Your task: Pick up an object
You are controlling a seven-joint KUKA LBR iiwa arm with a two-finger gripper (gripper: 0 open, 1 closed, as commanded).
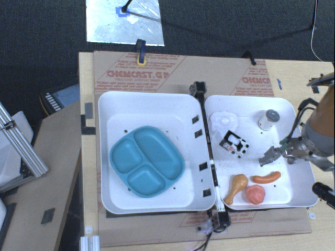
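Two shallow white bins side by side on desk (172, 67), brown printed board under them.

Left bin (112, 109): holds blue divided plate (146, 160), three compartments, lying flat, tilted diagonally, roughly centre of bin.

Right bin (285, 192): several small items. Orange sausage-shaped piece (266, 178) lying flat, lower middle-right. Pink round lump (255, 194) just below it, close but apart. Tan drumstick-shaped piece (236, 187) to left of pink lump, near divider betw. bins. Black-and-white small block (234, 143) nr centre of bin. Clear crumpled plastic thing (223, 121) upper left of bin, hard to tell what exactly. Small grey-capped white cylinder (268, 118) upper right, upright.

Arm in from right, over right bin's right edge. Pincer (272, 157) low over bin interior, just above sausage piece, right of black-and-white block. Nothing seen betw. fingers. Spread or pressed together: cannot tell, too small and dark.

Beyond desk, top: shiny metal sheet (124, 14) on dark carpet, blue tape bit on it.
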